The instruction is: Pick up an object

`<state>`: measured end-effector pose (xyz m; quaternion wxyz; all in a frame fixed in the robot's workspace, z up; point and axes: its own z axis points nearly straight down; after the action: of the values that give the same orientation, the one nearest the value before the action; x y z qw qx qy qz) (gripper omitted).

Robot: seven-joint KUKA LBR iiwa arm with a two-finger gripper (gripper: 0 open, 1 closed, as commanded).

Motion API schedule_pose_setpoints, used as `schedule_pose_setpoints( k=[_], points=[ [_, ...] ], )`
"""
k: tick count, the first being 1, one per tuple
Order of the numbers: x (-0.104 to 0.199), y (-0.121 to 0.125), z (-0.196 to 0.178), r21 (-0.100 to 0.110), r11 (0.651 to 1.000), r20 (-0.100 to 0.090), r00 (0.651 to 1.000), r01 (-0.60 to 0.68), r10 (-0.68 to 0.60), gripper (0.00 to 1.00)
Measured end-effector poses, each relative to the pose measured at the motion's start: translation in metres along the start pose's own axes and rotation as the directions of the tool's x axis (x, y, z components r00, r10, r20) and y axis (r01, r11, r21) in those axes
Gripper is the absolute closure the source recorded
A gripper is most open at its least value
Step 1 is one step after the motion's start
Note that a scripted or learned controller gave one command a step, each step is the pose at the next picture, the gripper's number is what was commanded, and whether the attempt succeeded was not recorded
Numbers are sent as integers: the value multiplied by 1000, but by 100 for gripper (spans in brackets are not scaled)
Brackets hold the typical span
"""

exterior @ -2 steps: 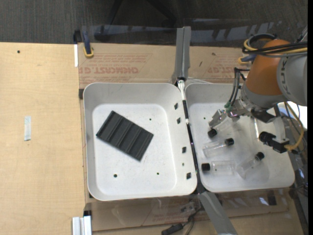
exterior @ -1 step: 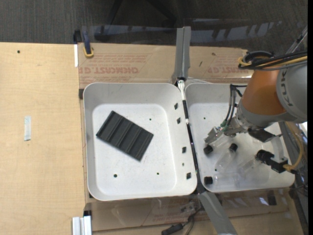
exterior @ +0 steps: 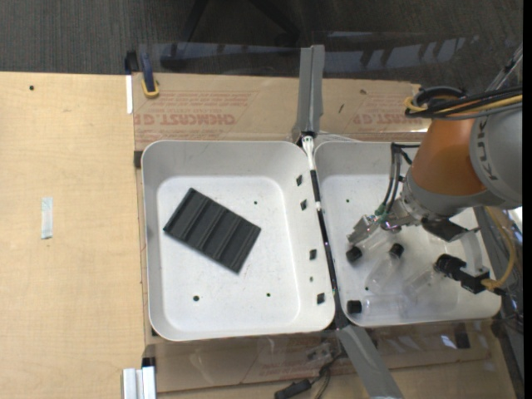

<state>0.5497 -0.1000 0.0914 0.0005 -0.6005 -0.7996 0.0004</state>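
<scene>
The only loose thing to pick is a dark ribbed panel [exterior: 212, 229], lying flat on the floor of the left bin [exterior: 158, 306], roughly at its middle and well apart from every wall. It looks like a stiff moulded plastic slab with 3 or 4 lengthwise ridges, probably light, rigid and not fragile, though its smooth ribs could slip under a pinch. Its long axis runs diagonally, from the upper left toward the lower right of the view, with the grooves running across the short way. Because it lies so flat, the best hold is likely across its narrower width, the jaws closing on the 2 long edges near the middle. The gripper [exterior: 371, 241] hangs low over the right bin [exterior: 332, 160], near 2 small black pieces; whether it is released or clenched, I cannot tell.
</scene>
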Motion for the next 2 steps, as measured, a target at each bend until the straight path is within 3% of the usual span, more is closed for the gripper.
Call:
schedule_pose_setpoints(
  k=[1,2],
  points=[
    [-27,46,-67,-1,997,1,997,72,-72,0],
    [-64,-47,0,0,997,0,997,78,-78,0]
  ],
)
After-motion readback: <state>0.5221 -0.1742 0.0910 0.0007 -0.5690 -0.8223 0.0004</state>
